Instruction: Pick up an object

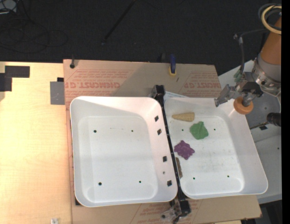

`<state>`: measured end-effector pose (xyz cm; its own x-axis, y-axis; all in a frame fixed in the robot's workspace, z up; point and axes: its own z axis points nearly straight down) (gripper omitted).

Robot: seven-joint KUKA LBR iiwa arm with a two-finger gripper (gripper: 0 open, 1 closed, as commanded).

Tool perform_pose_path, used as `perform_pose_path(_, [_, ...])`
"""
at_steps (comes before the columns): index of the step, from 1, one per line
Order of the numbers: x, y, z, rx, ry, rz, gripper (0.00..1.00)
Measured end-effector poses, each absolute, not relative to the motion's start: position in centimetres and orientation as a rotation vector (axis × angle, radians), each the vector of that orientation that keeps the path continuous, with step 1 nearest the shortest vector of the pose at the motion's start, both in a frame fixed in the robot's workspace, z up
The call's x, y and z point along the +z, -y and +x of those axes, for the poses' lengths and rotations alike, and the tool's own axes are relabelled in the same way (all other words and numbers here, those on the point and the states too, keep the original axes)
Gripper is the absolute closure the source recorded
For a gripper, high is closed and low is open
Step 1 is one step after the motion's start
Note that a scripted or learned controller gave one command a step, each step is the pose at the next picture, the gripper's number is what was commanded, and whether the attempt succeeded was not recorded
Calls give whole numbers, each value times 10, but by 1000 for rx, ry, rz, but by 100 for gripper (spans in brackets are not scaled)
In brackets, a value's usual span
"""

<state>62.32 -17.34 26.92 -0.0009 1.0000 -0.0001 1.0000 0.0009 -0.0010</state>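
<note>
Two white bins (117, 190) sit on brown cardboard (112, 80) atop the pale wooden table (28, 143), dark floor (88, 22) beyond. Right of the bins, the gripper (236, 97); whether its jaws are spread, I cannot tell.

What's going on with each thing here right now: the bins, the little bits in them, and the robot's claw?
Left bin: flat on the bench.
Right bin: holds three things.
Tan piece: lying loose.
Green piece: lying loose.
Purple piece: lying loose.
Gripper: above the right bin's far corner.
</note>
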Motion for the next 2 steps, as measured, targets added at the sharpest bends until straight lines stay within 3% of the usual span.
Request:
perform_pose_path(1, [101, 143, 612, 14, 2211, -2208, 0])
perform_pose_path(2, [121, 147, 616, 3, 2218, -2223, 100])
